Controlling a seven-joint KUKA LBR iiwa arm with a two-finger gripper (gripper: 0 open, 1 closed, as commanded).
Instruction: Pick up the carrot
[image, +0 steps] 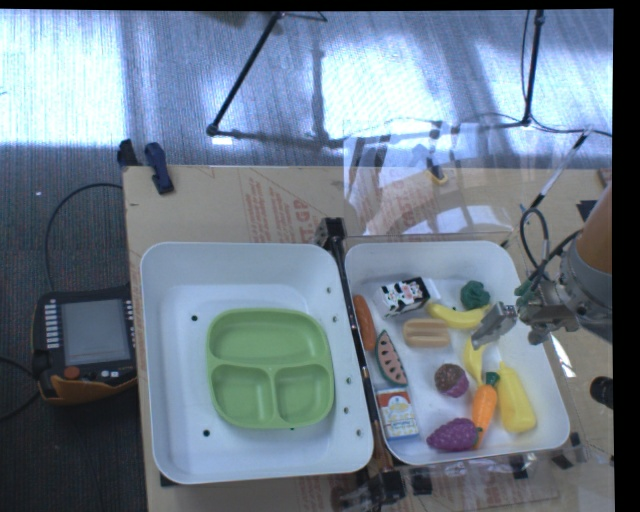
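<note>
Leftmost: teach pendant (88, 340) on the floor beside the bench.

Left bin (170, 270): one green divided plate (270, 367), lying flat near the middle.

Right bin (500, 258), contents from its left wall onward: sausage (366, 322) along the wall; watermelon slice (391, 358); juice carton (398, 412) at the front; milk carton (405, 295) at the back; bread piece (426, 332); fig-like fruit (450, 379); purple grapes (453, 435); banana (455, 317); broccoli (475, 295).

Carrot (483, 407): orange, green-topped, right front of this bin, lying tip-forward, touching the grapes at its tip and just beside a yellow bottle-shaped item (514, 398) on its right.

Gripper (508, 322): above the right half of the bin, behind the carrot and apart from it. Nothing seen between its fingers; how wide they stand cannot be told.

Handling note, by judgement: approach step. Bring the gripper forward over the carrot's middle, turn the fingers to close across its narrow width, and descend straight so neither finger catches the yellow item or the grapes.
</note>
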